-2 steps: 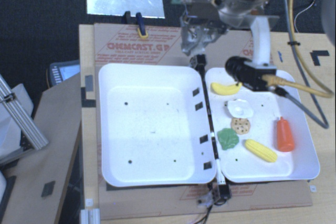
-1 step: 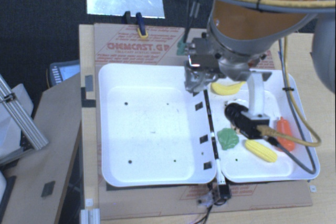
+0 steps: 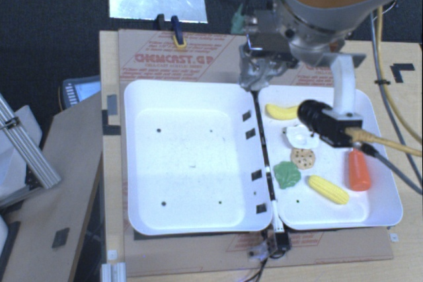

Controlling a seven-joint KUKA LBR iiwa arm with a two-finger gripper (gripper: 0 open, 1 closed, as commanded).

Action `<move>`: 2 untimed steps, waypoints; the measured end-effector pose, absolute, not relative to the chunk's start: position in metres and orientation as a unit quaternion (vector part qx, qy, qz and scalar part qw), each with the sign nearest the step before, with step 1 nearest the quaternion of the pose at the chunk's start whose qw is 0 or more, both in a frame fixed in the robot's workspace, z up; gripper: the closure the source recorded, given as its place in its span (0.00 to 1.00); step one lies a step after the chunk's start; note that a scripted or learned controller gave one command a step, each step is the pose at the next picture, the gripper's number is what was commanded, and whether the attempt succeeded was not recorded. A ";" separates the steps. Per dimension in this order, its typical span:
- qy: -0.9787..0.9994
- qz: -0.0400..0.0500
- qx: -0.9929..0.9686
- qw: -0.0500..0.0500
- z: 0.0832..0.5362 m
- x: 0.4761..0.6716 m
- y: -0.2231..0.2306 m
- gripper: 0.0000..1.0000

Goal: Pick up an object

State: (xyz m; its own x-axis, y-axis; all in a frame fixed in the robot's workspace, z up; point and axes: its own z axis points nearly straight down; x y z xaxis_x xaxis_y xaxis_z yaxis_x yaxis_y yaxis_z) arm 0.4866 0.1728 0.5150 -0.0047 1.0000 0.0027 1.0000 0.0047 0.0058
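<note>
Above the far edge of the bins hangs the gripper (image 3: 254, 79), carrying nothing visible; its grip state cannot be told. Banana (image 3: 281, 112), cookie (image 3: 303, 158), corn (image 3: 328, 189), carrot (image 3: 358, 170) lie in the right bin (image 3: 383, 208). Picking seems not yet begun.

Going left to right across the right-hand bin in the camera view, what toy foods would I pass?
Green broccoli → cookie → corn cob → orange carrot. The banana and the white piece overlap the first two, so I leave them out.
</note>
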 end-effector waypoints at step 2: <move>0.708 0.001 0.706 0.000 0.498 0.486 0.198 1.00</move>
